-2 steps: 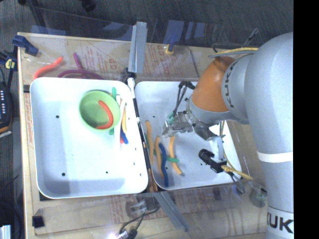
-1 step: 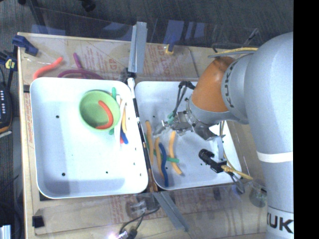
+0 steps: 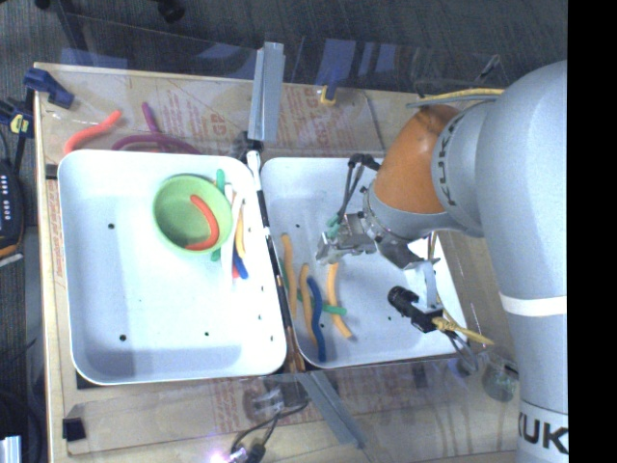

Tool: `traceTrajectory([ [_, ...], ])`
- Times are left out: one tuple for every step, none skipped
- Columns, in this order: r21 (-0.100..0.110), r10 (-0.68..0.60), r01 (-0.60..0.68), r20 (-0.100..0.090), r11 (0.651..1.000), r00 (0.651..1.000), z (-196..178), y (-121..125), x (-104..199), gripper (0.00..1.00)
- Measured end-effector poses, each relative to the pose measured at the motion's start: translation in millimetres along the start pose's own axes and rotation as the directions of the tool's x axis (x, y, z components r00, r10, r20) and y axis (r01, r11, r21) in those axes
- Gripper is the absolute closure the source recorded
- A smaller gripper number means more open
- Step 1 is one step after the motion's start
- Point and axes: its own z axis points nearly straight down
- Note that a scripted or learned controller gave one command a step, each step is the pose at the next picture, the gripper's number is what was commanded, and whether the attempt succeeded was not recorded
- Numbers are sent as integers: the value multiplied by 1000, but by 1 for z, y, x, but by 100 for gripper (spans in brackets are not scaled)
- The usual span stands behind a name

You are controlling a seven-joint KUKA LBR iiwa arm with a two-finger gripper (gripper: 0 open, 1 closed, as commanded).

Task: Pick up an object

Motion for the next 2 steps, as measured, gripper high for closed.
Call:
traceTrajectory([
  [0,-1,1,1,1000,1000,0,0,0,0],
  [-1,-39,39,-5,999,999,21,-21,-2,0],
])
